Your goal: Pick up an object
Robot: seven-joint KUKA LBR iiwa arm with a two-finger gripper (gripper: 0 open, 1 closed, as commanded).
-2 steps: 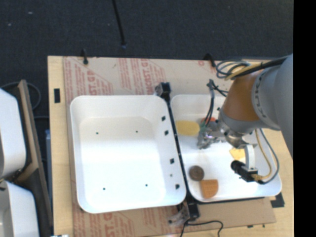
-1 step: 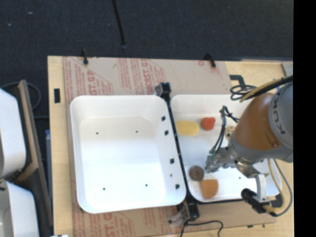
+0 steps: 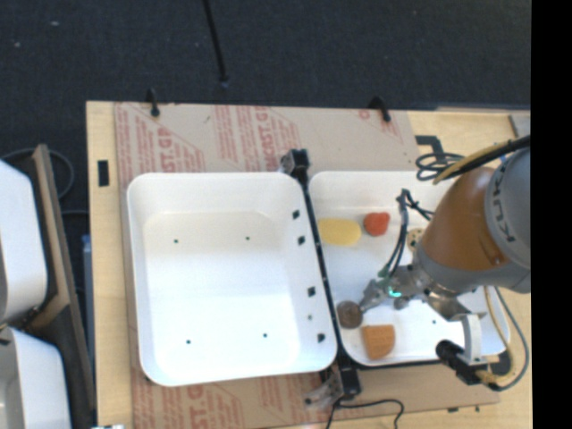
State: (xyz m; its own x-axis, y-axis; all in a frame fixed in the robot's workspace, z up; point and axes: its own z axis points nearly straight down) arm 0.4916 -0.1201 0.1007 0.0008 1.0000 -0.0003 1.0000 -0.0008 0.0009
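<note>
The camera view is showing the arm [image 3: 469,226] leaning over the right bin [image 3: 357,184], with the gripper [image 3: 386,295] hanging low above its floor. Whether it is apart or together I cannot tell. A small brown round piece [image 3: 349,313] is lying just to the left of the gripper, near it. An orange block [image 3: 378,340] is sitting just below the gripper. A yellow oval piece [image 3: 340,231] and a red piece [image 3: 376,223] are resting further above it. The left bin [image 3: 143,195] is standing well to the left.

Cardboard sheet [image 3: 223,137], red print, possibly "ST.GO"
</note>
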